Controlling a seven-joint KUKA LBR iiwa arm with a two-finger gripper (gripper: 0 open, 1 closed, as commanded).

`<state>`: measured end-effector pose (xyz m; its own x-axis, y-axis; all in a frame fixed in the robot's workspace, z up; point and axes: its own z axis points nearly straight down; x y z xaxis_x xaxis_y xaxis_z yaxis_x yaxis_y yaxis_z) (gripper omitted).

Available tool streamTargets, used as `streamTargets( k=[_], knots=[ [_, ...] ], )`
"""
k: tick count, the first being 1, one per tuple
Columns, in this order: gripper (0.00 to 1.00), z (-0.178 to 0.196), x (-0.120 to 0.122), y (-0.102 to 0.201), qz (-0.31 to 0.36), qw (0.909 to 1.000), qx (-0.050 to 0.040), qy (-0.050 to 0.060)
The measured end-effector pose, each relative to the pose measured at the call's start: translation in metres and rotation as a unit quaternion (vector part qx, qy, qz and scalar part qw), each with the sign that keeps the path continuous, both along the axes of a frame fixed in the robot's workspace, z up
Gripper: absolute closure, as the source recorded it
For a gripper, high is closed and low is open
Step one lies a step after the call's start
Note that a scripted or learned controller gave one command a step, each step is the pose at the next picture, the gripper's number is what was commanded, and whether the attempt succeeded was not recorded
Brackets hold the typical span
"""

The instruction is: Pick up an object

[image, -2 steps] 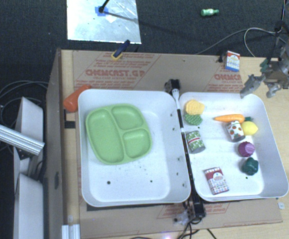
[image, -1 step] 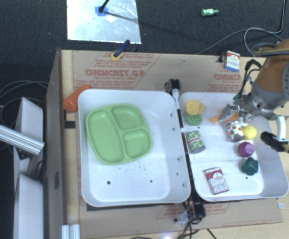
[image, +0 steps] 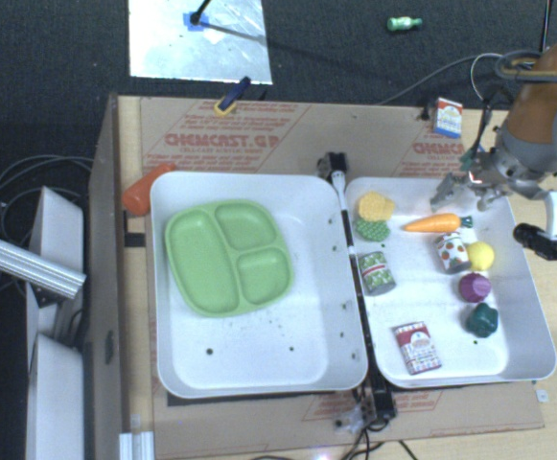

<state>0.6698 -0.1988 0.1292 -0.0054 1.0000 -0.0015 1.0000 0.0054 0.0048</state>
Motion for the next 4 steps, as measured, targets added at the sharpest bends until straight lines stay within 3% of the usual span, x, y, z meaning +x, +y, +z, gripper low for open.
streamTargets(
  k=[1, 2, 3, 4],
  knots=[
    [0.00, -0.045, -0.001, 0.034, 0.000, 1.0000, 0.0009, 0.001],
    [0.00, -0.044, -0.019, 0.029, -0.002, 1.0000, 0.0000, 0.001],
    [0.00, 0.008, 0.000, -0.008, -0.002, 1.0000, -0.0004, 0.000],
    [0.00, -0.045, -0.015, 0.013, -0.001, 1.0000, 0.0010, 0.002]
  ],
)
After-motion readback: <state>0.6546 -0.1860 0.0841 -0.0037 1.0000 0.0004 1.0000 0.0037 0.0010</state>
